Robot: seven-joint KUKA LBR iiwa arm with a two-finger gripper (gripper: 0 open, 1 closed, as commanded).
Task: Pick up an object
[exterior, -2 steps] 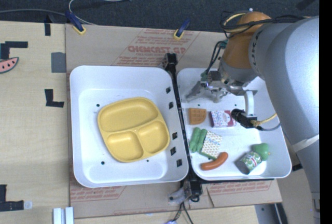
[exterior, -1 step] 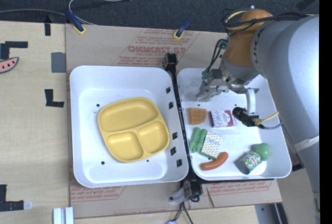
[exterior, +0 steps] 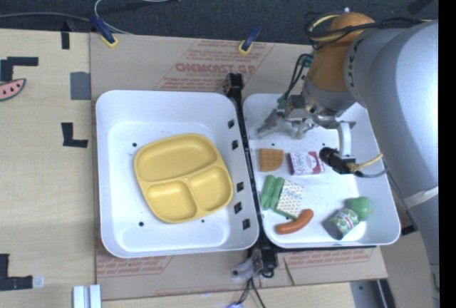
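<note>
Nothing is lifted yet: the gripper [exterior: 283, 122], fingers spread apart and empty, hangs at twelve o'clock of the waffle [exterior: 269, 159]

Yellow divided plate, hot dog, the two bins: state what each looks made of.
Yellow divided plate: apparently moulded plastic, matte, with uniform colour, soft rounded ridges and three compartments.
Hot dog: probably toy plastic or rubber, smooth, with an even orange-red and a slight sheen.
Left bin and right bin: seemingly thin moulded plastic, white and semi-gloss, with rounded rims.
</note>
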